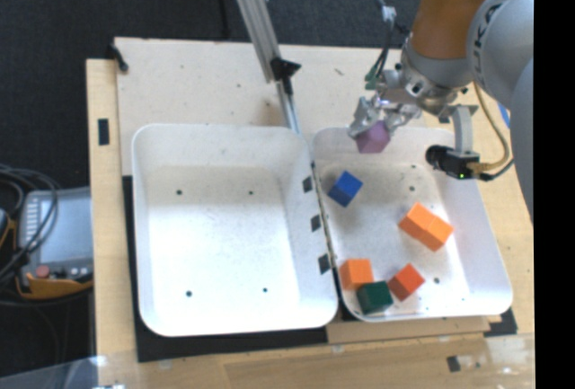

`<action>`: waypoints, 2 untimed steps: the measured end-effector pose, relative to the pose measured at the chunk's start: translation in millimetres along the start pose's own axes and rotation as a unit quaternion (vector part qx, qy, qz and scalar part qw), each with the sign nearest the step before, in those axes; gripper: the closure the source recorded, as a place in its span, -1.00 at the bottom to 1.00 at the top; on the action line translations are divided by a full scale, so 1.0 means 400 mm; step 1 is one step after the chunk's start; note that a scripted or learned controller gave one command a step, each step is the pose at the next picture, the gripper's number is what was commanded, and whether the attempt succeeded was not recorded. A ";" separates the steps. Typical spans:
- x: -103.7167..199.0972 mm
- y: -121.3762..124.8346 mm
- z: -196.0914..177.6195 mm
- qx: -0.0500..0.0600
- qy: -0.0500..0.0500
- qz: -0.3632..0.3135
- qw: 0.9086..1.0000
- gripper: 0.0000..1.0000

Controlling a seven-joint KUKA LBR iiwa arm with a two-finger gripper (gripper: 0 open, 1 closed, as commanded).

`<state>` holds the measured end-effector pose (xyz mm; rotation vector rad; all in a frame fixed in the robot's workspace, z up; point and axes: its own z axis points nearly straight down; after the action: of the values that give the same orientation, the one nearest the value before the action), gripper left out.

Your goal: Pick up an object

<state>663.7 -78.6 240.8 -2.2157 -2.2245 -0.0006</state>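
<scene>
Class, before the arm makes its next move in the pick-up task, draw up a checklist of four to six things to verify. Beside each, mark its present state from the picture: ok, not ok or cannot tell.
1. Purple block sits between the fingers of the gripper: ok.
2. Block lifted clear of the right bin floor: cannot tell from this slanted view.
3. Grip is firm enough to carry: cannot tell.
4. Blue cube, nearest neighbour, lies apart from the held block: ok.
5. Large orange block, small orange cubes and green cube lie well away from the gripper: ok.
6. Left bin has open floor for a drop: ok.
</scene>
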 end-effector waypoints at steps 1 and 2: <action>0.149 -0.004 -0.019 0.000 0.000 -0.002 1.000 1.00; 0.274 0.016 -0.001 -0.001 -0.001 0.000 1.000 1.00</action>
<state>669.6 30.9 241.4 -2.2178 -2.2249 -0.0003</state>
